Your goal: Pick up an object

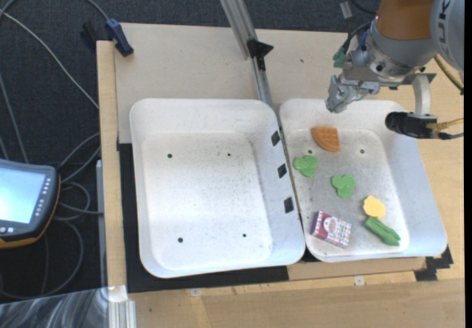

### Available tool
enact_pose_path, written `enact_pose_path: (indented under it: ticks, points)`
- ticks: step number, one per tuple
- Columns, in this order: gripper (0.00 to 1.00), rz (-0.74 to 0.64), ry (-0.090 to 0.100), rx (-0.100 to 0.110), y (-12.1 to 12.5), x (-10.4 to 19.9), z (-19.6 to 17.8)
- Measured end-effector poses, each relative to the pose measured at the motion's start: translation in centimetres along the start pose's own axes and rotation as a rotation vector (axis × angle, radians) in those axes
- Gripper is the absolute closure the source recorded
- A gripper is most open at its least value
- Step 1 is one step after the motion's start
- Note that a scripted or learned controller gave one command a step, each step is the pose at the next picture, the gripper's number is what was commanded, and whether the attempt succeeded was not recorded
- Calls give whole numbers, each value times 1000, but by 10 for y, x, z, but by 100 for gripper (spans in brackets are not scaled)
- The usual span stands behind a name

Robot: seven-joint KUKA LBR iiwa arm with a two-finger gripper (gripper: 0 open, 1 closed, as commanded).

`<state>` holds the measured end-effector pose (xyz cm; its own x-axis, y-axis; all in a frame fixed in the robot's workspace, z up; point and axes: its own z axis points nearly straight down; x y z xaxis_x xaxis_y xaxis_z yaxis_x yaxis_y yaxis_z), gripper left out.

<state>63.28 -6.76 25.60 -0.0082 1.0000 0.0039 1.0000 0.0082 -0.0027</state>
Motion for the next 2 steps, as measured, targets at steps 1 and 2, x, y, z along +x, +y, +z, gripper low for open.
enact_pose_path:
  ticks: [1,2]
  points:
    - [100,0,0,2,6,64,10]
    - [100,0,0,-3,7,128,9]
